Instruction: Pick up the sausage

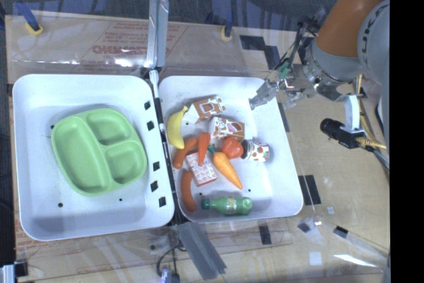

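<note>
The grey arm with the orange band reaches in from the right, and its two-finger gripper hangs over the far right part of the right white bin; whether the jaws are wide or narrow I cannot tell, and nothing is seen between them. The orange-brown toy sausage lies at the near left side of this bin, close to the left wall, just beside the green plastic bottle and touching or almost touching the red-and-white waffle-like piece. A similar orange-red piece lies a little farther, under the yellow toy banana, so the right target should be chosen with care. For a good grasp, I judge the gripper must travel across the pile toward the near left, come down with the jaws across the short width of the sausage, and keep away from the bin wall and the orange toy carrot. The left white bin carries a green divided plate. On the table, faint red printing on the clear sheet is too blurred to read; the small boxes show no legible label.
</note>
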`<state>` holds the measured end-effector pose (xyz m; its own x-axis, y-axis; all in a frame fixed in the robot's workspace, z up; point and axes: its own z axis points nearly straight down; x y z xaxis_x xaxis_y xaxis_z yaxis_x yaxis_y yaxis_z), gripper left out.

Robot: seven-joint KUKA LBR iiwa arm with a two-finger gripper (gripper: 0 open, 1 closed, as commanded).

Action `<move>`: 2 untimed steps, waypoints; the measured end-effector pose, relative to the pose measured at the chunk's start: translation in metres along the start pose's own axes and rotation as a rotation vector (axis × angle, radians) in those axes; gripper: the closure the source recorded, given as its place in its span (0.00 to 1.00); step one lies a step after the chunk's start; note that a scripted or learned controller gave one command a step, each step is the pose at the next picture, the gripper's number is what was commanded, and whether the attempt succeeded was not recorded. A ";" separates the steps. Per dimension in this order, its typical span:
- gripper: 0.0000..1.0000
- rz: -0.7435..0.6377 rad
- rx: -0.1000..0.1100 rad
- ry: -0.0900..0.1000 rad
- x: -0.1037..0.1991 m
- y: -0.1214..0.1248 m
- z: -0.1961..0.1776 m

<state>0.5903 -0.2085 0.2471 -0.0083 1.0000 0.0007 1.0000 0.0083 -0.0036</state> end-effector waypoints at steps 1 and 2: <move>0.00 0.186 -0.001 0.000 0.058 -0.008 0.117; 0.00 0.358 0.000 0.000 0.100 -0.012 0.101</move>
<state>0.5772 -0.1082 0.1461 0.3426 0.9395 -0.0006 0.9395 -0.3426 -0.0035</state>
